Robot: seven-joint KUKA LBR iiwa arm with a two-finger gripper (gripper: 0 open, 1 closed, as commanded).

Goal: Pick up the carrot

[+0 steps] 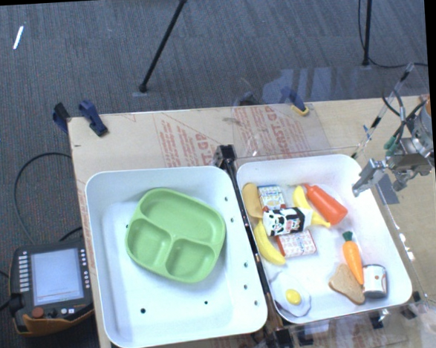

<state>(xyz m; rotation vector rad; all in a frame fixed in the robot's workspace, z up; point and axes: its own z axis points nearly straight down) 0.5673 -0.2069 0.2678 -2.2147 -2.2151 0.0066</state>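
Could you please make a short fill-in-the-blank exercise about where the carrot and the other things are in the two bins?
1. The carrot lies in the ____ bin of the camera view.
2. The left bin holds a divided plate whose colour is ____.
3. The fried egg lies near the right bin's ____ edge in the view.
4. The gripper is beside the right bin's ____ rim.

Missing words: right; green; bottom; right
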